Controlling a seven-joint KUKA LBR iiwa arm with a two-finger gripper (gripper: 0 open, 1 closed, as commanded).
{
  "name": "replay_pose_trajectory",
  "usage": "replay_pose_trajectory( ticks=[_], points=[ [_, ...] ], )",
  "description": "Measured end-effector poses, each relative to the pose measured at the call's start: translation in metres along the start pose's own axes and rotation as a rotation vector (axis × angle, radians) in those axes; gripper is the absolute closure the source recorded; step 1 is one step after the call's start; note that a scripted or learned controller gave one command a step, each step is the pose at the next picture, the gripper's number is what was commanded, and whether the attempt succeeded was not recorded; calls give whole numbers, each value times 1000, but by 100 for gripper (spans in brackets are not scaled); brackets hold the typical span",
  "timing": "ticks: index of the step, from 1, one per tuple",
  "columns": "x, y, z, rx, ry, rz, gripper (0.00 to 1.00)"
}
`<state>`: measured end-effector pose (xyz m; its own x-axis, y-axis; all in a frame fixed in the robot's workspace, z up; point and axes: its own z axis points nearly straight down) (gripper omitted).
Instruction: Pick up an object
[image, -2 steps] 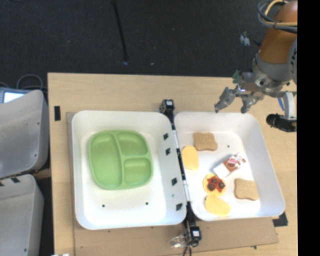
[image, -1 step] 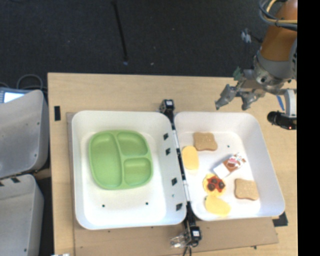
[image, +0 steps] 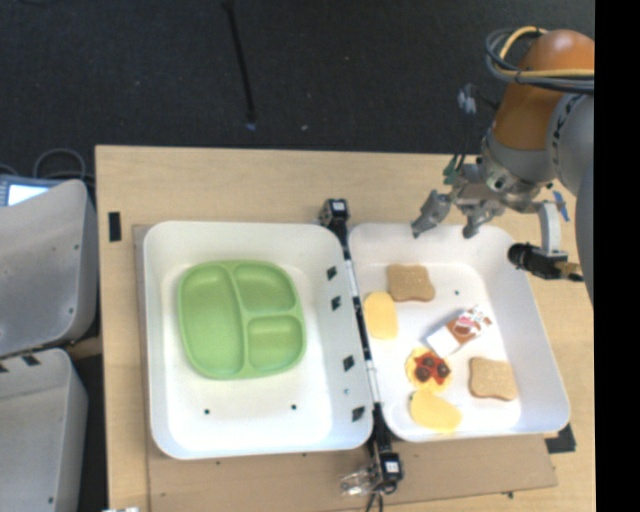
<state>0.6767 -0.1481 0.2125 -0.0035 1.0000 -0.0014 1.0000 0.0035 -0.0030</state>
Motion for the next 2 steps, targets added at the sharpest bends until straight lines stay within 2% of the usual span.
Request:
replay_pose_trajectory(
  ticks=[2],
  points=[
    [-2, 5, 114, -2, 0, -2, 0]
  ],
)
